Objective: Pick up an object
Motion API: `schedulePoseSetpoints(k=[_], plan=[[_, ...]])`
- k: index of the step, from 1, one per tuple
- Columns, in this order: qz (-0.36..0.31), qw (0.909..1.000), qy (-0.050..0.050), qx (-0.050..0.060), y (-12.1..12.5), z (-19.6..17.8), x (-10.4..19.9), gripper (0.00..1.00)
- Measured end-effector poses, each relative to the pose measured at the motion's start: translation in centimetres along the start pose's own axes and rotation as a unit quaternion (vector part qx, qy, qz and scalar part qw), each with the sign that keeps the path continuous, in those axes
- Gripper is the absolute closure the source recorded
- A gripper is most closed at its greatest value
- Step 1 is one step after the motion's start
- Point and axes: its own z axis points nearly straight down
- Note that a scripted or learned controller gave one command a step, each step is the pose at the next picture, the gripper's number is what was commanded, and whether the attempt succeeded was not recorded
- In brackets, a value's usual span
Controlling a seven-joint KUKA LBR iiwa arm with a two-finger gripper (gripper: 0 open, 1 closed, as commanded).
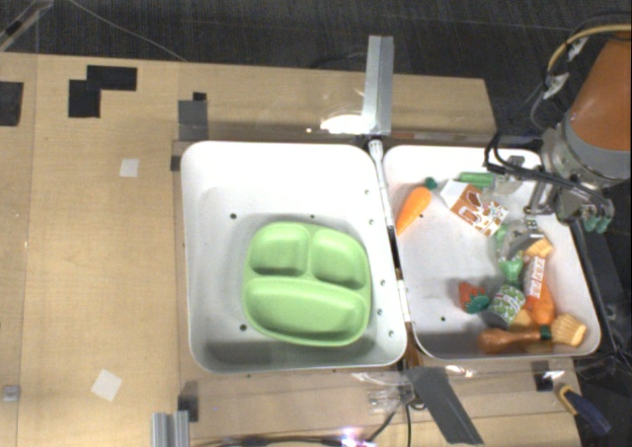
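— Two white bins sit side by side on the tabletop (89,267); which one matters for the pick?

— Take the green divided tray (308,282) as the landmark. It lies alone in the left bin (207,238). Everything small is to the right of it, in the right bin (434,267): a toy carrot (413,208) nearest the tray, a printed snack packet (478,208) further right, then a crowded cluster farthest from the tray with a green-and-white piece (508,305), an orange piece (539,309) and a brown-handled brush-like toy (533,338) along the near wall.

— And the arm?

— The gripper (523,233) hangs on the far side of that bin from the tray, just above the cluster. Whether it is open or closed cannot be told, and nothing can be made out in its grasp.

— What could spoil the attempt?

— Probably the crowding. Pieces touch one another there, so a descent could land on two at once, pushing them apart or catching an edge that slips out on the lift. The bin's right wall is also close, which could block one side. The carrot, lying apart from the rest, looks the easier target.
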Motion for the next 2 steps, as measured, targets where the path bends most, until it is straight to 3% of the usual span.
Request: schedulePoseSetpoints(k=[1,2], plan=[[-0.129,0.9916,0.005,-0.002,-1.6,14.9,1.2,0.0],[-0.083,0.9965,-0.006,0.001,-3.7,16.2,4.3,0.0]])
